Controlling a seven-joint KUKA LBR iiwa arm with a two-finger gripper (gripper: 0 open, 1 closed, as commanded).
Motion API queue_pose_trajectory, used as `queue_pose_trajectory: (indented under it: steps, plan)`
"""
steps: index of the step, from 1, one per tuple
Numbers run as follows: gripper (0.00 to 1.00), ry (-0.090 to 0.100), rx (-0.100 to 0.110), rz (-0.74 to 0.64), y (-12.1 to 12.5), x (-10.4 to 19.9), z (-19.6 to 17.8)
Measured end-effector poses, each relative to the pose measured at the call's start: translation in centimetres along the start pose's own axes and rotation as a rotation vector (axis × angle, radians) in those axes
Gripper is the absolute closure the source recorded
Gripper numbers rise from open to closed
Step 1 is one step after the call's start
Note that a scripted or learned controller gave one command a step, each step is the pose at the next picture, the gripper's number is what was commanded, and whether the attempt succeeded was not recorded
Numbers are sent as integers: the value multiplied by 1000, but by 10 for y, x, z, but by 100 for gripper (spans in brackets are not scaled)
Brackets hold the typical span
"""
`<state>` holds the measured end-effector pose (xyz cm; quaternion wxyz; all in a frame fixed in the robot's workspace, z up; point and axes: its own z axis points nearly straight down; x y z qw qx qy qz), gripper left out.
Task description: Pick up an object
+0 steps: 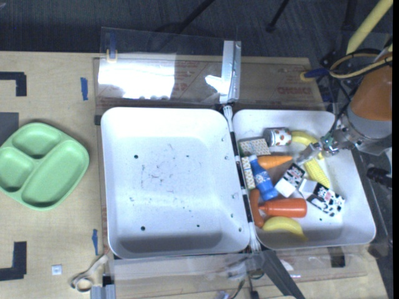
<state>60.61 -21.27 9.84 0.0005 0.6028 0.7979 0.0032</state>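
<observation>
1. Camera view: the right bin (358, 226) is the landmark, a shallow white tray beside the left bin (168, 179); all the graspable clutter lies in the right bin's left half and centre.
2. The arm (373, 104) hangs over the right bin's upper right corner, and the gripper (326, 144) sits just above the corn cob (317, 169) near the bin's upper middle. I cannot tell whether it is wide or narrow, and nothing is visibly held.
3. The red sausage (285, 208), low in the bin's centre, looks like light, stiff plastic, probably slick and apt to roll; grip across its middle.
4. The blue bottle (262, 180), nearer the bin's left wall, seems rigid and light, but neighbours crowd it.
5. The corn cob looks bumpy, so likely grippier; pinch across its width.
</observation>
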Motion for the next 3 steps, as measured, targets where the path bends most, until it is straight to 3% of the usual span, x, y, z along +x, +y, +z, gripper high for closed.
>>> queue_pose_trajectory:
  steps: [1, 2, 3]
  plan:
    - [100, -5, -2, 2, 0, -2, -10]
    - [100, -10, -6, -3, 21, 14, 8]
    - [100, -5, 3, 48, 81, 57, -106]
